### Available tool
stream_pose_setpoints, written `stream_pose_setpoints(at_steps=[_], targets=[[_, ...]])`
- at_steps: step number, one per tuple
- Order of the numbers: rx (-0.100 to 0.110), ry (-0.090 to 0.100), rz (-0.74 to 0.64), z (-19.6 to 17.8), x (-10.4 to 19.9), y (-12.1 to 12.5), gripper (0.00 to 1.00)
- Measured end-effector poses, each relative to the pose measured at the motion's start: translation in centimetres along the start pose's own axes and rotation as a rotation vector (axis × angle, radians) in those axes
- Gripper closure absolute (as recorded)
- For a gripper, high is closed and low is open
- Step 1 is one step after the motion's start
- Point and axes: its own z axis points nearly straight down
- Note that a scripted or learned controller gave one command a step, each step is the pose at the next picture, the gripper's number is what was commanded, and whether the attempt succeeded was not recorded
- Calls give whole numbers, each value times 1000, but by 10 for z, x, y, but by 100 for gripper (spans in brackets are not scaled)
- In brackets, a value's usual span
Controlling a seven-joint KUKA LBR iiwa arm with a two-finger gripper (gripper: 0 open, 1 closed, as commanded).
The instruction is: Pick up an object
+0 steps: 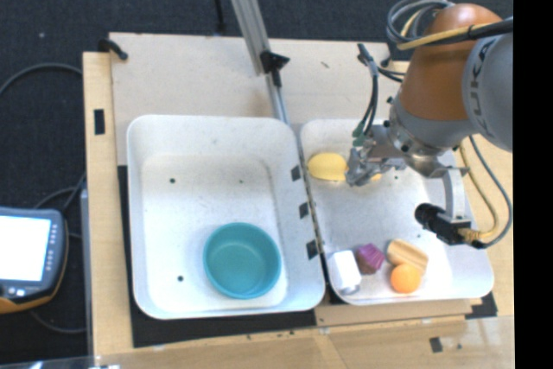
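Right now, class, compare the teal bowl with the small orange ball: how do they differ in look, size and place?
The teal bowl is hollow and open-topped; the orange ball is solid and round. The bowl is far larger than the ball. The bowl sits in the left bin with nothing touching it; the ball lies in the right bin beside a tan block. Both rest near their bins' front edges, away from the pincer.

bench | bears: left bin, right bin
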Motion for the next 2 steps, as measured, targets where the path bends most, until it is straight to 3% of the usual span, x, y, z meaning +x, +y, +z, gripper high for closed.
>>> stream_pose_setpoints(at_steps=[2], targets=[[0,-1,2,4,91,48,100]])
